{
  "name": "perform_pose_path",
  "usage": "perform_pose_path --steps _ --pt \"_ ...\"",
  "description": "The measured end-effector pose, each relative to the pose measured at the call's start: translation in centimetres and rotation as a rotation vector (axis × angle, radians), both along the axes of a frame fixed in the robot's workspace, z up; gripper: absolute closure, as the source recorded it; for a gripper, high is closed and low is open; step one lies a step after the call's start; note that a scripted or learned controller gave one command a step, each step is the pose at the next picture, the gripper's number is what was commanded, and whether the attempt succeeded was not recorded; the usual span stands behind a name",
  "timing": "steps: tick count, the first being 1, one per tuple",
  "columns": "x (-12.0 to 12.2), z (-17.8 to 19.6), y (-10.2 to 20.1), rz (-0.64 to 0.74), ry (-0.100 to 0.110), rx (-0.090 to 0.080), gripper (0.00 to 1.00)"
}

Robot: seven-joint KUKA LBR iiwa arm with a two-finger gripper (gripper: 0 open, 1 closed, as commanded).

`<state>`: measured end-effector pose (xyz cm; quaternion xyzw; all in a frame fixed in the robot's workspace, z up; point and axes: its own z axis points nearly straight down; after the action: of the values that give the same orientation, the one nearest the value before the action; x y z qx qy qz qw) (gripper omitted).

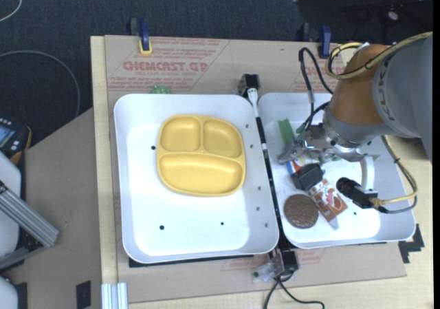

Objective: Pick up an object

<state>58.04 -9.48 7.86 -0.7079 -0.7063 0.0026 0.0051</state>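
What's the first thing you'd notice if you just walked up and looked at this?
The big yellow divided plate jumps out first, lying alone in the left white bin. Next is the grey arm with its orange band, reaching in from the right over the right white bin. There its tool sits low among a clutter of small things, such as a round brown disc and a green item.
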Motion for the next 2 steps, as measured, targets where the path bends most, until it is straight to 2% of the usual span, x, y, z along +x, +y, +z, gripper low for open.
perform_pose_path --steps 1,2 --pt "-8.7 0.6 -0.7 -0.002 -0.003 -0.002 0.00" --pt "-8.3 1.6 -0.7 0.000 -0.013 -0.004 1.00"
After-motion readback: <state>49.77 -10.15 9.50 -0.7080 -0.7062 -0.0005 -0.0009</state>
